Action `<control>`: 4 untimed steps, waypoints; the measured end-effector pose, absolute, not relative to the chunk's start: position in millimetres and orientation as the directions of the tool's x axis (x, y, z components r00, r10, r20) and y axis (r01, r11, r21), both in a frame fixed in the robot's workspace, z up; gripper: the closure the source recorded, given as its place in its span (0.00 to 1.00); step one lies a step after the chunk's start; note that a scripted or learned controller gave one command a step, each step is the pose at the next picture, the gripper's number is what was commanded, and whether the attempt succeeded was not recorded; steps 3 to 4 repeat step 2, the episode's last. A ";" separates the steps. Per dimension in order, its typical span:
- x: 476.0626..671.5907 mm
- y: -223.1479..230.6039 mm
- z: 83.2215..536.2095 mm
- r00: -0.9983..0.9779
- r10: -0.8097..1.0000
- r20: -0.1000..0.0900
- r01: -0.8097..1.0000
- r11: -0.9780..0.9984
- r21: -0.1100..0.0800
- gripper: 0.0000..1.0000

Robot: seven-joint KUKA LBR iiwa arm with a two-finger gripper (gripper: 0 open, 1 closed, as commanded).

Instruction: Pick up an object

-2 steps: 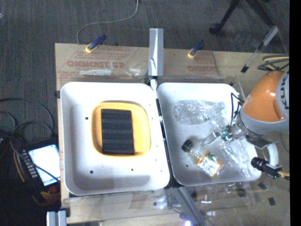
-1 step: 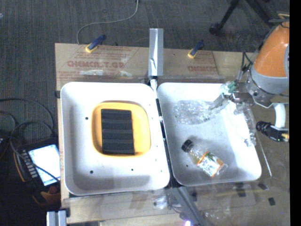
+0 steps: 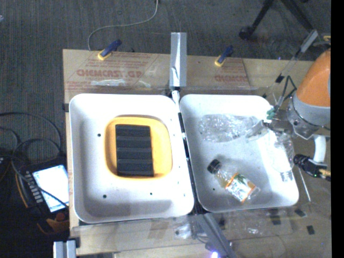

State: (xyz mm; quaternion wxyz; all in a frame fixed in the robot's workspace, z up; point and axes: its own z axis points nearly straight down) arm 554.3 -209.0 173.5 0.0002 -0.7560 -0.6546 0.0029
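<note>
A small clear bottle (image 3: 234,180) with a black cap and an orange label lies on its side in the lower middle of the right bin (image 3: 226,104). A crumpled clear plastic bottle (image 3: 226,128) lies across that bin's upper part. Another clear plastic piece (image 3: 284,153) rests against the bin's right wall. My gripper (image 3: 271,121) hangs over the upper right corner of the right bin, close to the right end of the crumpled bottle; whether it touches it is unclear. The left bin (image 3: 86,155) holds a yellow tray (image 3: 164,144) with a black ribbed insert (image 3: 134,149).
The grey arm with its orange band (image 3: 317,85) enters from the right edge. Two blue-and-yellow clamps (image 3: 109,49) (image 3: 224,54) hold the cardboard behind the bins. A metal post (image 3: 178,61) stands between the bins at the back. A tablet (image 3: 49,187) and cables lie on the floor at left.
</note>
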 end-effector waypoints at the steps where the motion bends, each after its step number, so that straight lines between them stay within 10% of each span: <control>1: 554.7 -208.5 182.0 0.141 0.990 -0.006 0.990 -0.141 -0.006 1.00; 2: 590.4 -141.7 216.1 0.102 0.995 -0.001 0.995 -0.102 -0.002 1.00; 4: 590.4 -141.7 216.1 0.102 0.995 -0.001 0.995 -0.102 -0.002 1.00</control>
